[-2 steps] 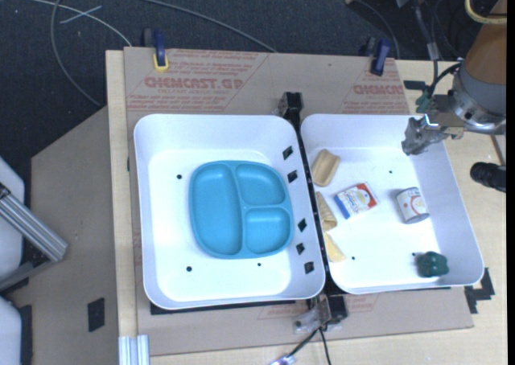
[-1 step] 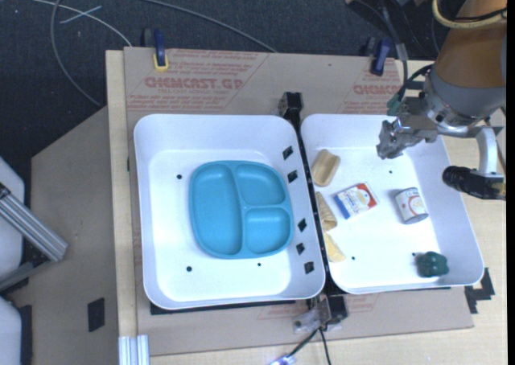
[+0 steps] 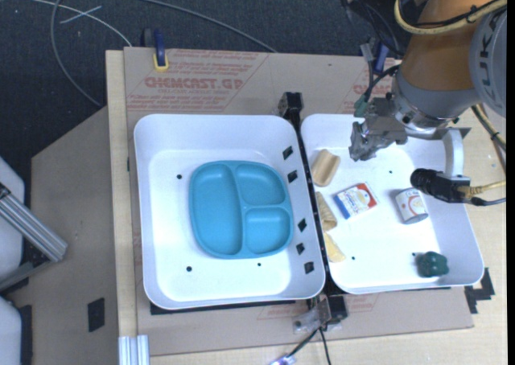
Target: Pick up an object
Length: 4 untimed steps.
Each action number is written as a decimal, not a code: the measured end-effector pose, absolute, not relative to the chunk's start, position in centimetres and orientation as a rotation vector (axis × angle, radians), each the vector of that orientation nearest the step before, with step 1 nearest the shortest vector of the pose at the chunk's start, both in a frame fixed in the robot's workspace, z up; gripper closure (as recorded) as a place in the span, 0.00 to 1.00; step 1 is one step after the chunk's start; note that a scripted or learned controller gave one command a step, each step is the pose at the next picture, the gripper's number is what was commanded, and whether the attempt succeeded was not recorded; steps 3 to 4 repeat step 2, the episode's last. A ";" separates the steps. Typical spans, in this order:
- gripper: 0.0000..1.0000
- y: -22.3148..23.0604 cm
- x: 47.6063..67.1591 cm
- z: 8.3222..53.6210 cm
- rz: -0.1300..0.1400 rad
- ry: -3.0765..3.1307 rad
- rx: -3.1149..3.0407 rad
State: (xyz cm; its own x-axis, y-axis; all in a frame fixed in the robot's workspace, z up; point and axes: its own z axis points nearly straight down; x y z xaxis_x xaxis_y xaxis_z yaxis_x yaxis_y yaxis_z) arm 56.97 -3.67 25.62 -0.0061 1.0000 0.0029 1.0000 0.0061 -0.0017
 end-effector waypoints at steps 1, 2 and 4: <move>1.00 1.6 56.2 23.5 0.002 -2.224 -2.212; 1.00 6.0 56.0 23.2 0.002 -2.223 -2.214; 1.00 6.0 56.0 23.2 0.002 -2.223 -2.214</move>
